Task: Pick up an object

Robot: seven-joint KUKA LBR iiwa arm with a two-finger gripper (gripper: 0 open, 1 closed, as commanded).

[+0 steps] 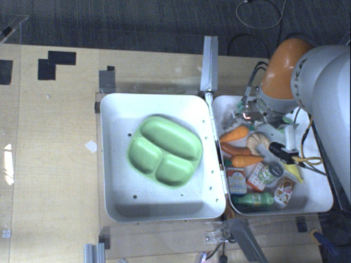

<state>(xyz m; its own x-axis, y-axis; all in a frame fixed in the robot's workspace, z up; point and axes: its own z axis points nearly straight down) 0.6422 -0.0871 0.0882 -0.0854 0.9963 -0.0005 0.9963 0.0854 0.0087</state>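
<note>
Clutter is crowding the right bin (323,193), where the gripper (248,109) is reaching near the carrot (237,134); its grip state I cannot tell. Packed neighbours are risking a deflected or glancing grasp.

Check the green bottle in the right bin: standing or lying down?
Lying down. The green bottle rests on its side along the right bin's near wall, lengthwise left to right, beside the juice cartons.

You see the gripper (248,109) low at twelve o'clock in the right bin (323,199), just above two carrots (236,135); the left bin (112,163) holds a green divided tray (164,150).
</note>
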